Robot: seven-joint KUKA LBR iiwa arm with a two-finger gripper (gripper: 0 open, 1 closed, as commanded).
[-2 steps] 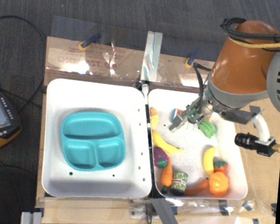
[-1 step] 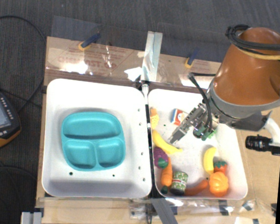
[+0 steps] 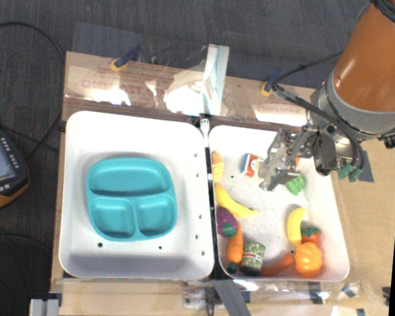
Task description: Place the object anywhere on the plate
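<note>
Jaws (image 3: 282, 170) hang over the upper part of the right bin (image 3: 339, 233), pointing down toward its floor. Cannot tell from this angle whether they stand wide or narrow; nothing visibly sits between them.

Nearest items: a green piece (image 3: 295, 185) just beside the jaws on the arm side, and a small red-and-white carton (image 3: 251, 165) just beside them on the far side, toward the divider. Which of these is the intended object is not clear. Farther toward the near rim of the bin: a banana (image 3: 233, 203), a yellow fruit (image 3: 295, 224), a purple piece (image 3: 227, 223), a carrot (image 3: 235, 248), a small can (image 3: 252, 257), an orange pepper (image 3: 308, 258).

The teal plate (image 3: 132, 197), with three compartments, lies in the left bin (image 3: 75, 198), well apart from the jaws, across the divider. It carries no item.

Progress, as judged: early. No pick confirmed, no transfer, nothing placed. Left to do: secure one item, lift it, carry it across the divider, set it on the plate.
</note>
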